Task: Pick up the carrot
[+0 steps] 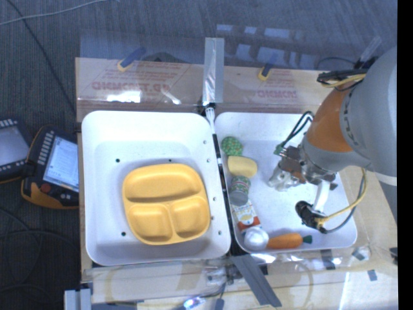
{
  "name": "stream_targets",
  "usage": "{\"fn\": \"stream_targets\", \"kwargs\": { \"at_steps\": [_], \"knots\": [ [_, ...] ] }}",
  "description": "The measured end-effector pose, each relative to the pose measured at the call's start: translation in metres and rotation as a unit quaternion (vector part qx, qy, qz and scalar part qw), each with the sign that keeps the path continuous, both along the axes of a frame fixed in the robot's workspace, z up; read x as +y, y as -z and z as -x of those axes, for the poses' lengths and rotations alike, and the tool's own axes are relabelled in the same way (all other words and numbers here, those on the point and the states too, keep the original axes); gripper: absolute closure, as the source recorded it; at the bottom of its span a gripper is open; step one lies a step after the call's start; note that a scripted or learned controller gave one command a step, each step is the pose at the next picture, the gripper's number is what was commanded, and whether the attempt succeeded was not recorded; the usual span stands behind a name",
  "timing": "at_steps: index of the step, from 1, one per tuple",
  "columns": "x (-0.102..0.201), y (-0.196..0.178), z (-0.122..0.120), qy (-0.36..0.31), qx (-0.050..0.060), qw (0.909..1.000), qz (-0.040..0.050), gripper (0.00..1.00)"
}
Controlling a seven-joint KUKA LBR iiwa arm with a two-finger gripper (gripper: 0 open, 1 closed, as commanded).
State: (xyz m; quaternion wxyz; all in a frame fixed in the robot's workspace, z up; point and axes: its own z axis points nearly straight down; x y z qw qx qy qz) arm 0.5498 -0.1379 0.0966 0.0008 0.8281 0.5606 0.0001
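Note:
The carrot (285,241), orange with a small green tip at its right end, lies flat along the near wall of the right bin (335,237). My gripper (282,178) hangs over the middle of that bin, pointing down from the orange-banded wrist. It is well behind the carrot, about a hand's width away, and nothing of the carrot is near it.
Along the right bin's left side lie a green round item (232,146), a yellow lump (242,166), a small bottle (239,188), a red-and-white item (246,217) and a white ball (255,238) touching the carrot's left end. A yellow divided plate (168,203) sits in the left bin (103,173).

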Motion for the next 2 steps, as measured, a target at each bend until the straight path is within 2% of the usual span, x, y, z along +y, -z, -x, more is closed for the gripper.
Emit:
{"fn": "stream_targets", "kwargs": {
  "at_steps": [1, 2],
  "knots": [
    [-0.027, -0.089, -0.042, 0.013, 0.005, 0.9999, 0.0013, 1.0],
    [0.023, -0.051, 0.005, 0.181, 0.006, 0.9835, 0.0004, 1.0]
  ]
}}
